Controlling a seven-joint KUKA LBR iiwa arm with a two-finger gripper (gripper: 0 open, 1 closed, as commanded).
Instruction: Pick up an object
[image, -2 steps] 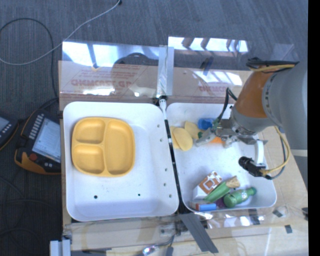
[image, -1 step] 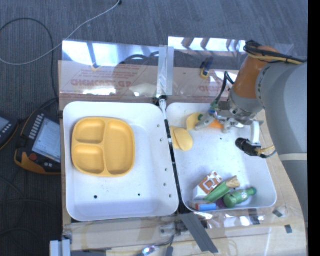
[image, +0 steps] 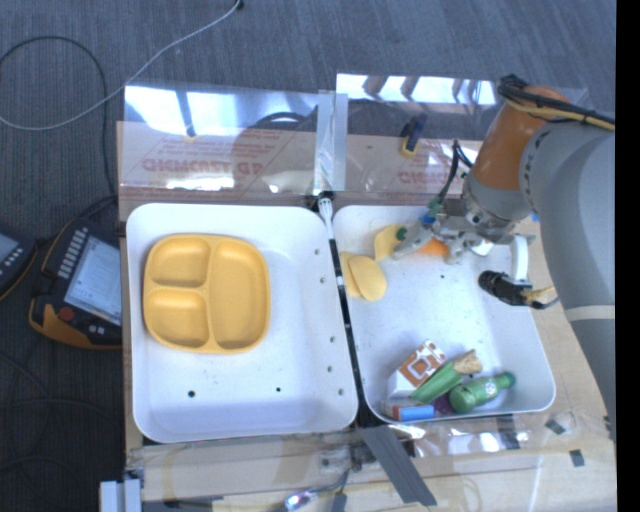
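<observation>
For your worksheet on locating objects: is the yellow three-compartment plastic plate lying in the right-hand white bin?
No, the yellow three-compartment plastic plate lies in the left-hand white bin.

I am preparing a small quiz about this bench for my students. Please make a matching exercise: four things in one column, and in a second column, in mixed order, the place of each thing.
Things:
1. divided yellow plate
2. end effector
3. green vegetable toy
4. yellow oval piece

Places:
A. near corner of the right bin
B. in the right bin, against the wall between the bins
C. middle of the left bin
D. over the far part of the right bin

Pairs: 1-C, 2-D, 3-A, 4-B
</observation>
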